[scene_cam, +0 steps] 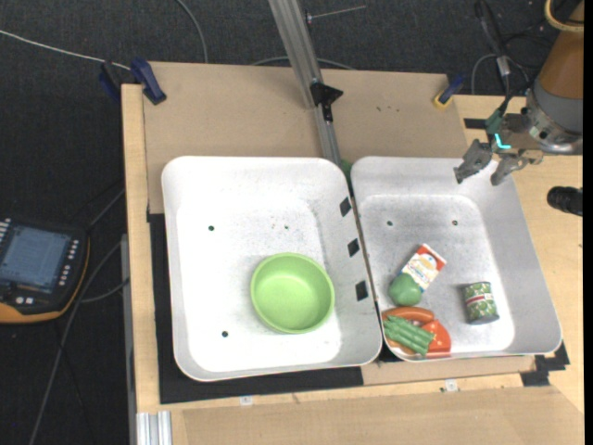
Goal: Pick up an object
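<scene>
Two-finger gripper [488,168] hangs with fingers spread, nothing between them, over the right white bin's [505,216] back rim. Pickable stuff sits well apart toward the front: small green-labelled can [479,301] almost straight forward, white snack pouch [423,268] forward-left.

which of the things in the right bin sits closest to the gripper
The white and orange pouch: it lies highest in the right bin, nearer the gripper than the small green can.
</scene>
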